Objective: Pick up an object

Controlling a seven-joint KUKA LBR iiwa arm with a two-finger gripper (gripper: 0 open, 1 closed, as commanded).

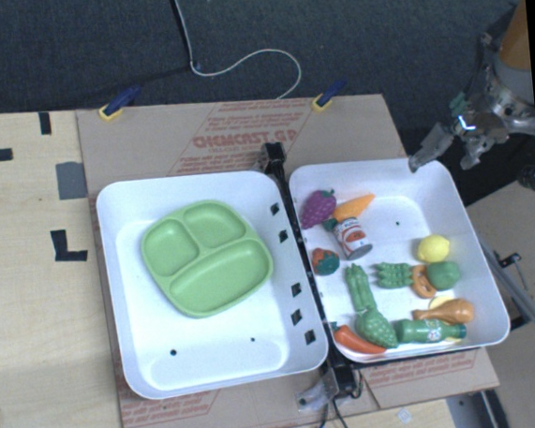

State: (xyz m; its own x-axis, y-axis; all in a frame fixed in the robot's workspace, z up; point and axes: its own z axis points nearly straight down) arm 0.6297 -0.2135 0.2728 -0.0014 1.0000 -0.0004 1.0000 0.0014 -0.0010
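The gripper (449,144) hangs outside the right bin (455,202), at its two o'clock corner; whether it is released or clenched cannot be told. Toy foods lie inside the bin: a lemon (433,248) at three o'clock, purple grapes (318,207) at eleven.

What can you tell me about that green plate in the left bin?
The green plate is pale green, looks like smooth plastic, and has rounded corners. Raised ridges split it into three compartments: two small ones toward the far side, one large one nearer. It lies flat, turned slightly askew, on the floor of the left bin, toward the far half. Nothing lies on it, and no toy touches it.
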